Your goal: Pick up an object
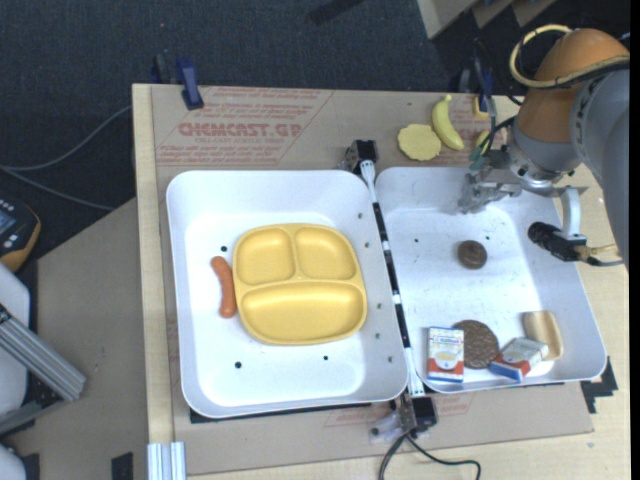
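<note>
The camera view showed my bench (250,133) with its two shallow white bins side by side. The left bin (195,363) held the biggest item, a yellow divided plate (298,283), sitting near its middle, and an orange sausage (225,286) lay just beside the plate's left edge, lengthwise and apart from the bin wall. The right bin (430,208) held the smaller things: a small carton (446,355) at the near edge, a dark brown round patty (479,342) touching the carton's right side, a tan roll-shaped piece (542,333) toward the near right corner, and a little red, white and blue packet (515,356) just in front of it. A small brown round object (472,255) lay alone near the middle of that bin, well apart from the rest. My gripper (483,190) hung over the far part of the right bin, beyond that brown object; whether it was spread or closed I could not tell. Outside the bins, on the bench's far side, lay a banana (447,124) and a yellow round slice (419,142) beside it.
</note>
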Controlling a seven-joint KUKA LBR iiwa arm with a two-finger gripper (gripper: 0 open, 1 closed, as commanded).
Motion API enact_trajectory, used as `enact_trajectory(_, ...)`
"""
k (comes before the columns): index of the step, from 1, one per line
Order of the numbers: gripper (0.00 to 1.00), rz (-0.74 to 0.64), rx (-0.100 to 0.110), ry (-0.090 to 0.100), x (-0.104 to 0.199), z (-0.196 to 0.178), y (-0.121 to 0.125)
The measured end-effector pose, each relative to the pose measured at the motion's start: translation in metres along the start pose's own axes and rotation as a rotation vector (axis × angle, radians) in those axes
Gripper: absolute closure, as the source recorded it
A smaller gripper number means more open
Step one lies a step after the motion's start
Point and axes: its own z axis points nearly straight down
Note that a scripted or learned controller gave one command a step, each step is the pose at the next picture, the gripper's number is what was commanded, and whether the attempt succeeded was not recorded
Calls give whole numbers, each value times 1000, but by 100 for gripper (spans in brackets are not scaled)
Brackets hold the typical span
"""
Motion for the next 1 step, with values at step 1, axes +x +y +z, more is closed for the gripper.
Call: enact_trajectory(1, 0, 0, 1, 0, 0, 1, 0)
